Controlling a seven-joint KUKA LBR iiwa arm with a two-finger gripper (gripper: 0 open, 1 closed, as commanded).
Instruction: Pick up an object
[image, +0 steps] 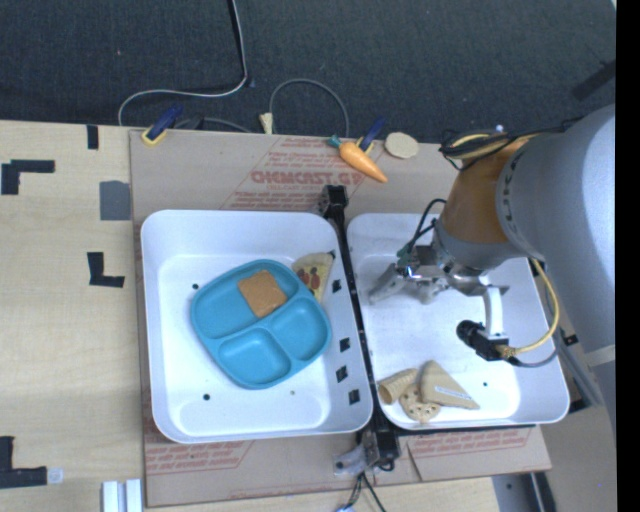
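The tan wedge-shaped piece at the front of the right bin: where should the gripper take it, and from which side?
Probably come straight down on the tan wedge and close across its narrow width near the middle. It lies flat on the floor of the right bin, pointing toward the arm's side. A tan cookie-like piece touches its left end, so stay right of that. The gripper sits further back in the bin.
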